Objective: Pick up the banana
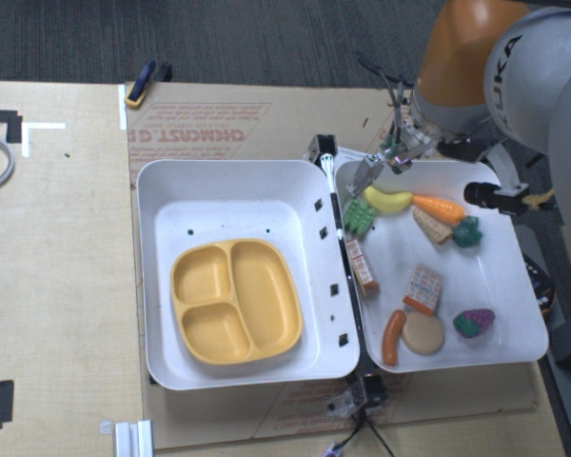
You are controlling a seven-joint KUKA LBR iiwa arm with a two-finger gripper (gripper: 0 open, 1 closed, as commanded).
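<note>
The yellow banana (388,199) lies in the back left part of the right bin (514,350), beside an orange carrot (438,208) and a green knobbly toy (359,217). My gripper (379,167) hangs just behind and above the banana, at the bin's back left corner. The banana rests on the bin floor. The arm's grey and orange wrist looms over the bin's back edge.
The right bin also holds a tan wedge (431,225), a teal toy (467,232), a brown bar (363,265), a small orange box (423,288), a sausage (391,336), a round biscuit (423,333) and a purple toy (473,323). A yellow divided plate (235,300) sits in the left bin (162,198).
</note>
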